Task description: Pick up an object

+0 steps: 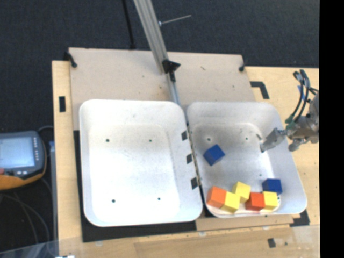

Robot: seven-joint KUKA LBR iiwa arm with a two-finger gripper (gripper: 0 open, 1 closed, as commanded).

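Hand (282, 138) low over right bin (231, 112)

Blocks (244, 196) crowd right bin's (236, 117) near edge; its middle open.

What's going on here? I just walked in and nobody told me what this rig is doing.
A robot arm reaches in from the right, its tool at the right edge of the right bin, nothing visibly held. That bin holds small blocks: one blue block alone near the middle, and a cluster along the near edge of orange, yellow and another blue. The left bin sits beside it. No block has been picked up yet.
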